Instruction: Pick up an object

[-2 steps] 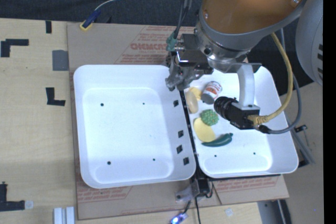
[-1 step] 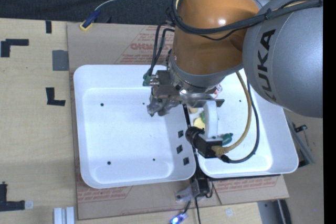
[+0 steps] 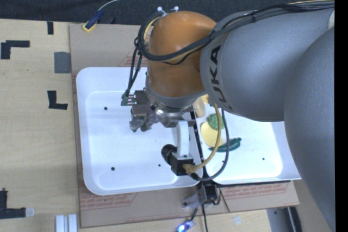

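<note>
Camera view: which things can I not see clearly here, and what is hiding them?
- Gripper: in the camera view, the orange band and wrist sit above it, so its state cannot be told.
- Yellow object and green object: partly covered by cables and the arm; what they are is unclear.
- White bin: its right part is hidden under the grey arm.

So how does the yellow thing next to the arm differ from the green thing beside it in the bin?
The yellow thing is rounded and pale; the green thing is dark, slim and elongated. The yellow one sits close against the arm and cables, partly hidden; the green one lies farther right, more exposed. Both rest on the floor of the white bin, touching or nearly so.
</note>
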Motion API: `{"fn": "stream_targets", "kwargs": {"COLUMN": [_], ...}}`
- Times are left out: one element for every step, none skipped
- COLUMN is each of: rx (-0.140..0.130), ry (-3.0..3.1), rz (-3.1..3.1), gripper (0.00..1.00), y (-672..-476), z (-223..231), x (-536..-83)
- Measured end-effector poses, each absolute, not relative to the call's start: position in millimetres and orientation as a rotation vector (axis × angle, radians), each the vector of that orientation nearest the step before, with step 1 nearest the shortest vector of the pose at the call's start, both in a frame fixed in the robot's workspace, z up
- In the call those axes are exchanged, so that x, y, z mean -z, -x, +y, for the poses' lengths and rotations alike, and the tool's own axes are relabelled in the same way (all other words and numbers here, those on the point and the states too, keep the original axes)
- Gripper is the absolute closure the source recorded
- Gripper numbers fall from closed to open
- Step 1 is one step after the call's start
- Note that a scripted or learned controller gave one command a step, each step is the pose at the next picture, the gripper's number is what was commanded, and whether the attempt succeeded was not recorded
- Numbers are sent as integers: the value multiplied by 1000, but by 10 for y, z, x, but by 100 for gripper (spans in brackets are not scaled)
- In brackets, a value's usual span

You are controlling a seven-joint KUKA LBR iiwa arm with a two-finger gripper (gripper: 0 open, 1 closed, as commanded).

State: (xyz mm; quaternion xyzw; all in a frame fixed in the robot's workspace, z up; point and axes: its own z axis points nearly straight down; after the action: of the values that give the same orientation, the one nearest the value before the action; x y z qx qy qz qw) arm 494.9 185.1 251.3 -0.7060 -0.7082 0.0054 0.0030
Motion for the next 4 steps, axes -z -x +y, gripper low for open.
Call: {"fn": "stream_targets", "kwargs": {"rx": [11,-14,26,-30], "ry": [2220,2213,2220,2216], "rz": [-2227,-2223,-2230,-2218], "gripper": [100,100,100,100], "y": [-5134,-5053,-4866,-4808], "z": [1938,2343,2336,2325], "x": [-3481,-2696,-4786,-3056]}}
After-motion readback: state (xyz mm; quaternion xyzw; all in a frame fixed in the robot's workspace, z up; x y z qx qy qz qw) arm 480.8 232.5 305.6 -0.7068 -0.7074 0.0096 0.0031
